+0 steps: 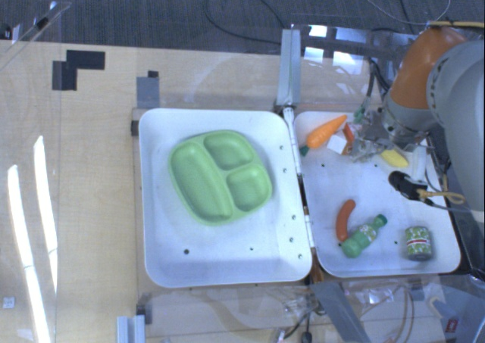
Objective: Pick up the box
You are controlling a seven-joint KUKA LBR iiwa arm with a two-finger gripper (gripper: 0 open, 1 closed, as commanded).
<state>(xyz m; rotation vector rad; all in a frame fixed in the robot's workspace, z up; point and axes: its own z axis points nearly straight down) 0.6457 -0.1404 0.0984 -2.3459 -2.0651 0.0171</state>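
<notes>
Nearest the camera, a green bottle and tin lie in the right bin. At its far side, the gripper is lowered beside the box, a small white piece near the carrot. Approach is judged underway; closure cannot be told. Box axis is too small to read.

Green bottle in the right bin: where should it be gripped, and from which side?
The green bottle lies on its side, with its cap pointing up-right in the view. It is probably best to come straight down from above and pinch across the body's middle, square to its long axis. The sausage ends close to the bottle's base, so gripping slightly toward the cap likely leaves more room.
</notes>
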